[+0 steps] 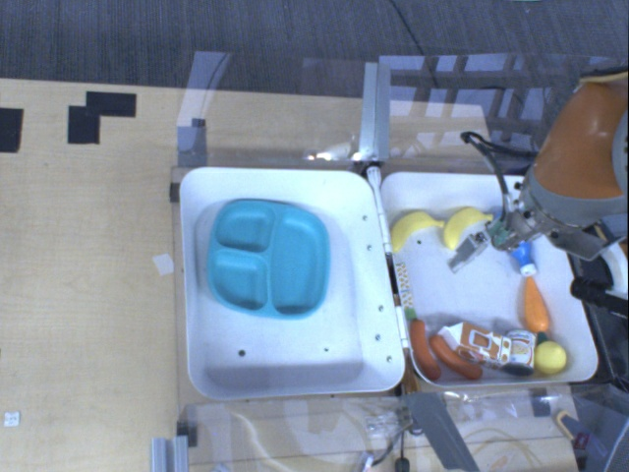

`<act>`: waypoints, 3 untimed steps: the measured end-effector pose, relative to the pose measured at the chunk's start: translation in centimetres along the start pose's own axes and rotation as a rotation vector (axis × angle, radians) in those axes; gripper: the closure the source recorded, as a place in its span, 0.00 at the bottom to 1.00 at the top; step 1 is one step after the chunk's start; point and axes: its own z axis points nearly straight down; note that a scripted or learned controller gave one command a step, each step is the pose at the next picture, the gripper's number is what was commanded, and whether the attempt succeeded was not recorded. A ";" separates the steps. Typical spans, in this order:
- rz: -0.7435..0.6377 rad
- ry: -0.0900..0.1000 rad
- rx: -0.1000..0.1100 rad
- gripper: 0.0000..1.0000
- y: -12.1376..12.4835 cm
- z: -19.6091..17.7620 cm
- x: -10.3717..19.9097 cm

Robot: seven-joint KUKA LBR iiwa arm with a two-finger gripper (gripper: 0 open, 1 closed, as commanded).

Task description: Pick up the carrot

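Gripper is seen open and empty, up-left of the carrot lying by the right bin's right wall. Judged light, rigid, smooth; mid-body grasp across its width advised.

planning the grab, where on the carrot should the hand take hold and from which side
Grip the carrot across its thick middle, coming straight down. It lies flat, lengthwise toward the bin's near edge, close to the right wall, so the fingers should probably close across its width. The hand hovers up-left of it.
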 end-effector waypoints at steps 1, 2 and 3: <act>0.191 0.000 0.003 0.00 -8.2 1.5 -2.8; 0.191 0.000 0.003 0.00 -8.2 1.4 -2.8; 0.199 0.000 0.000 0.00 -7.2 8.8 -4.8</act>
